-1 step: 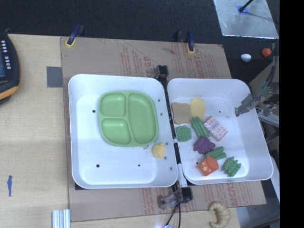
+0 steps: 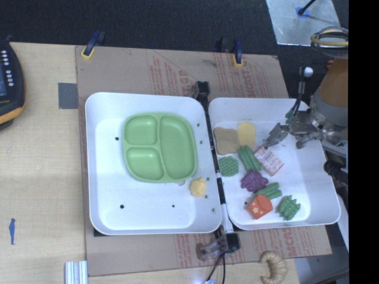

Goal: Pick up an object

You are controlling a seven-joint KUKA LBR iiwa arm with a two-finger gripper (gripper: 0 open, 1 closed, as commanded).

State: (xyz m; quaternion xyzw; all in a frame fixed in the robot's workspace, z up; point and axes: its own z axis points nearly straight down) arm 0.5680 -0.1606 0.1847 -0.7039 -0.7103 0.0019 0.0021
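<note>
Spanning a cardboard sheet (image 2: pixel 177 70) on wooden bench (image 2: pixel 35 176), two white bins (image 2: pixel 106 218), dark floor behind, gripper (image 2: pixel 274 136) state unclear.

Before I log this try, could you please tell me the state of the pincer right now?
Pincer: over the right bin; open or closed cannot be told.

Both white bins (image 2: pixel 106 218) look like smooth, slightly glossy plastic; the green divided plate (image 2: pixel 160 147), far from the end effector (image 2: pixel 277 136), is matt plastic. The worktop (image 2: pixel 41 176) is pale wood, overlaid with brown cardboard (image 2: pixel 177 70).
</note>
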